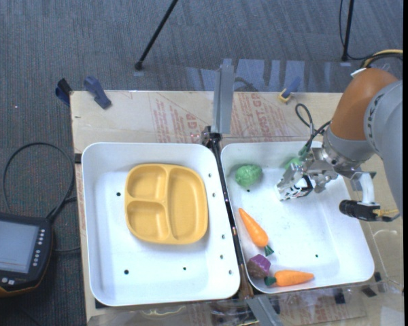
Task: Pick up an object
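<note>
Reaching in from the right, the grey arm (387,124) lowers its gripper (298,185) into the right bin (340,250); whether it is spread or closed cannot be told. The left bin (102,263) bears a yellow divided plate (166,202). Near the gripper lies a green lettuce toy (247,175), likely light and bumpy, best pinched across its middle. Two carrots (254,228) (290,277) look smooth, perhaps slippery. A purple toy (258,265) sits between them. Grey carpet (27,60) surrounds the bench.
</note>
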Motion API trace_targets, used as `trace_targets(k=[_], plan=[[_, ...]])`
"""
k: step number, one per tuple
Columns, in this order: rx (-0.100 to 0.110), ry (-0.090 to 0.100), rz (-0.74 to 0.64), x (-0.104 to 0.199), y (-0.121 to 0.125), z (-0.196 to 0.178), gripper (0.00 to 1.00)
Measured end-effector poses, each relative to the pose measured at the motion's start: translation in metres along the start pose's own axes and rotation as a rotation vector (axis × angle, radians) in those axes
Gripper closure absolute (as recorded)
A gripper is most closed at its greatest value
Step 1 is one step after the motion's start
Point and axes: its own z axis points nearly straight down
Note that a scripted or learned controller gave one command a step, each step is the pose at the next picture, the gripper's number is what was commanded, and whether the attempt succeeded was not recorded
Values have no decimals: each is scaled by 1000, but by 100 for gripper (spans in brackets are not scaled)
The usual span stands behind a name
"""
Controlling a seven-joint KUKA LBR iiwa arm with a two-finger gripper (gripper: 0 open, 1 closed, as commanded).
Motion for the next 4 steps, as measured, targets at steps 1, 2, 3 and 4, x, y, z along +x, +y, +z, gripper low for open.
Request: trace_targets(k=[1,2,3,4], plan=[[-61,-5,76,1,-18,13,0],[-13,2,36,-12,4,-9,0],[-43,21,105,-7,19,13,0],[-37,21,94,-3,19,7,100]])
